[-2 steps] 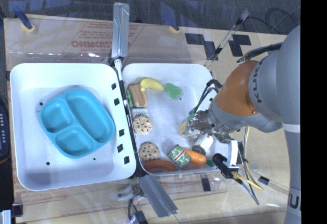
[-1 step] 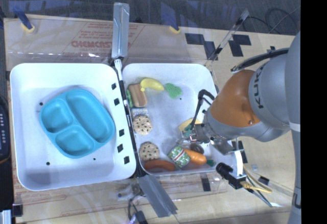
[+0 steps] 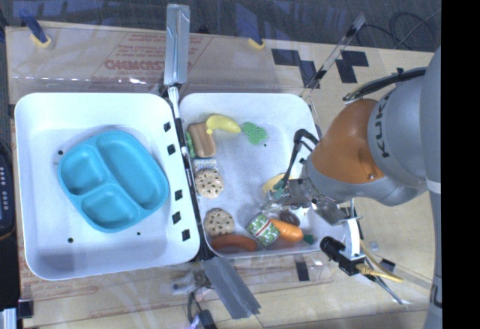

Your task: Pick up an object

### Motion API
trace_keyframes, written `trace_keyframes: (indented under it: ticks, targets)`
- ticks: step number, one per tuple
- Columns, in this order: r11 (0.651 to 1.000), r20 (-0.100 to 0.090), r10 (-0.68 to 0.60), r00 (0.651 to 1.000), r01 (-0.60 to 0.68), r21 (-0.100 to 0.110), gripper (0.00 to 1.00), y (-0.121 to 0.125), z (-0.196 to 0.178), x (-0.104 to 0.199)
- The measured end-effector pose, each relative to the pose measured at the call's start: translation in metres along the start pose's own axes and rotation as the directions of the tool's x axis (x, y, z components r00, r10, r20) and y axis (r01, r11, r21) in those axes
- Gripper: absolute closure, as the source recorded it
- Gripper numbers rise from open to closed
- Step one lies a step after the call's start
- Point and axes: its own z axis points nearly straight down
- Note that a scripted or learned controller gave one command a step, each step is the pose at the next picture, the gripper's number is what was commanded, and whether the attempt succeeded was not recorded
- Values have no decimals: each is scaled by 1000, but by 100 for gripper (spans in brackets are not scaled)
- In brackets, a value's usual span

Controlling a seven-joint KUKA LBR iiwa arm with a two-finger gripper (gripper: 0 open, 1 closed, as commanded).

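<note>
The right bin (image 3: pixel 232 104) holds toy food: a yellow banana (image 3: pixel 222 124), a green leafy piece (image 3: pixel 256 133), a hot dog bun (image 3: pixel 201 141), two cookies (image 3: pixel 208 183) (image 3: pixel 218 221), a red sausage (image 3: pixel 233 243), a green-and-white packet (image 3: pixel 262 228) and a carrot (image 3: pixel 287 231). A yellow piece (image 3: pixel 274 182) peeks out beside the wrist. My gripper (image 3: pixel 286 204) is low in the bin's right part, just above the packet and carrot. The wrist hides the fingertips.
The left bin (image 3: pixel 45 118) holds a blue three-compartment plate (image 3: pixel 112 179). A metal divider (image 3: pixel 177 43) runs between the bins. The arm's orange band (image 3: pixel 346 146) and grey body cover the right bin's right wall. Open floor lies in the right bin's middle.
</note>
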Motion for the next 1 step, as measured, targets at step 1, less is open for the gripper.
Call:
trace_keyframes:
  ticks: [1]
  targets:
    - [1000,0,26,1000,-26,1,100,71,-32,69]
